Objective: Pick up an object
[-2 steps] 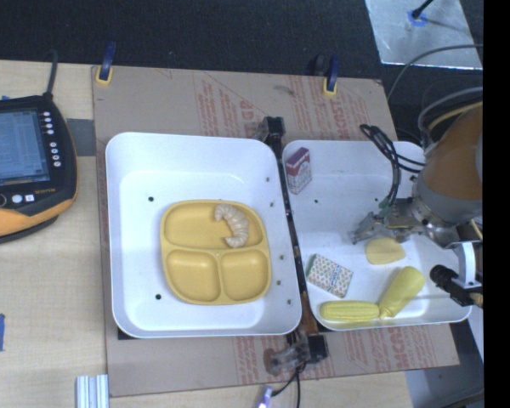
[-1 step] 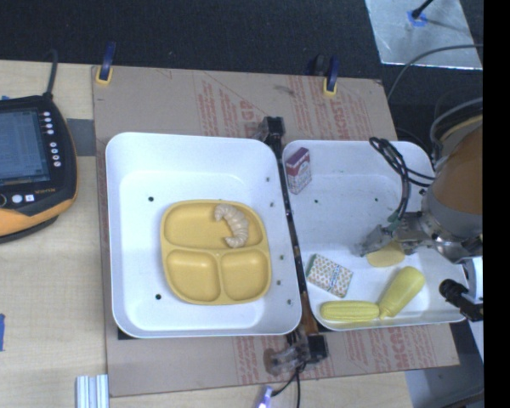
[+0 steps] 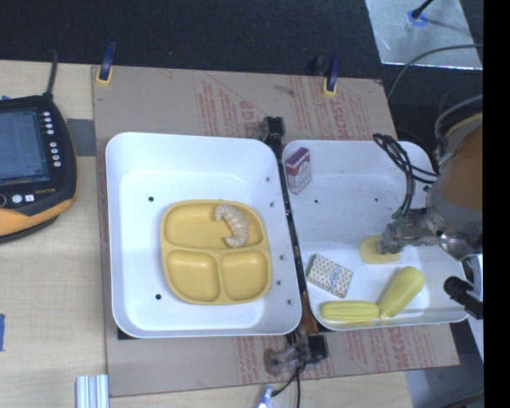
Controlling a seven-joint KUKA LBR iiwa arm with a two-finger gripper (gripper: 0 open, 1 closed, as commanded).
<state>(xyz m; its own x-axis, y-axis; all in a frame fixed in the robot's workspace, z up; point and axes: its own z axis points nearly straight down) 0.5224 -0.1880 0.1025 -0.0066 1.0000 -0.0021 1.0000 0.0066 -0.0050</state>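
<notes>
Camera view: a pale yellow disc [image 3: 376,251] lies in the right bin [image 3: 348,195], directly under the gripper [image 3: 396,235]. The arm [image 3: 459,185] reaches in from the right, wrist bent down over the bin. Whether the gripper touches or holds the disc cannot be told. Nearby lie two corn cobs [image 3: 350,312], a patterned packet [image 3: 329,274] and a small carton [image 3: 298,169]. The left bin [image 3: 136,194] holds a yellow divided tray [image 3: 195,270] with a shrimp [image 3: 235,225].
</notes>
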